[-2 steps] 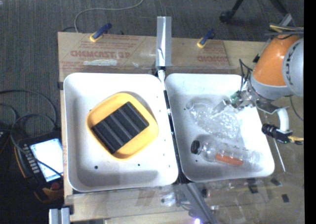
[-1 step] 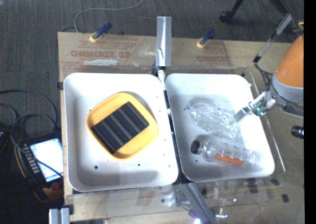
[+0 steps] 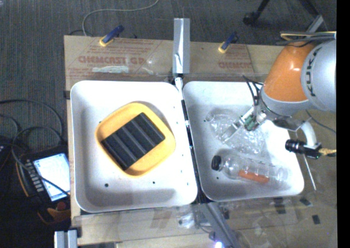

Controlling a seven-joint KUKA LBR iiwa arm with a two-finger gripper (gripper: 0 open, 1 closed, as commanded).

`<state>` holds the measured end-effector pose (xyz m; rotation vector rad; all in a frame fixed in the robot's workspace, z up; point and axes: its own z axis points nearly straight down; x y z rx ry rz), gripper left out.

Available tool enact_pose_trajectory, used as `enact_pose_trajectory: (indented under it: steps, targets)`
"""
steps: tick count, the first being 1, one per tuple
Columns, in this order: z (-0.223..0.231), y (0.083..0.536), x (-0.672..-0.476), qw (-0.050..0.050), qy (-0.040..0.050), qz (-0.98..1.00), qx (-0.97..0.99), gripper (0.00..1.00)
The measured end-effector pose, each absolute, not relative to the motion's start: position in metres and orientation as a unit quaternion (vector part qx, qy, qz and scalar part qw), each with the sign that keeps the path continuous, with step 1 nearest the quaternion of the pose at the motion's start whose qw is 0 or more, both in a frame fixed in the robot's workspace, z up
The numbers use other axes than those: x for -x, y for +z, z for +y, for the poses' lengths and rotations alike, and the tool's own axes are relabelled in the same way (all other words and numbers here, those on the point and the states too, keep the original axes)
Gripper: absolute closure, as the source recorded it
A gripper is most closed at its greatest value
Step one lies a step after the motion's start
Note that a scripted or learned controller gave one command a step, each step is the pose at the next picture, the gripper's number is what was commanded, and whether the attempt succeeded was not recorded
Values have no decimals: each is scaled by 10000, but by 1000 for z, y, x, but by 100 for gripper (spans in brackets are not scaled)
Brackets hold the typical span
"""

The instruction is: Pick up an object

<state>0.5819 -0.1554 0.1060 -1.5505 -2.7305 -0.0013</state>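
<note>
We find the tool (image 3: 252,121) low in the right bin (image 3: 203,178), over crumpled clear plastic (image 3: 245,138); whether it is spread or pressed together we cannot tell. A clear bottle (image 3: 249,168) with a dark cap lies just beside, toward the near wall. The left bin (image 3: 82,148) holds a yellow tray with a black ribbed insert (image 3: 135,138). Risks, in our judgement: thin plastic may crumple and slip from a pinch, the bottle may roll if nudged, and transparency may mislead targeting.
</note>
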Motion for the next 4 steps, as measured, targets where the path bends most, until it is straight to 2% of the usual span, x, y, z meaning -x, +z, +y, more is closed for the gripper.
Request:
enact_pose_trajectory:
  steps: [1, 2, 3, 4]
  targets:
    - [-109, 93, -634, -98, -16, -9206, 3904, 0]
    - [-109, 92, -659, 42, 54, -9385, 3451, 0]
    - [-155, 197, -637, -19, 4, -8808, 4735, 0]
    - [-100, 97, -639, -42, -5, -8612, 5083, 0]
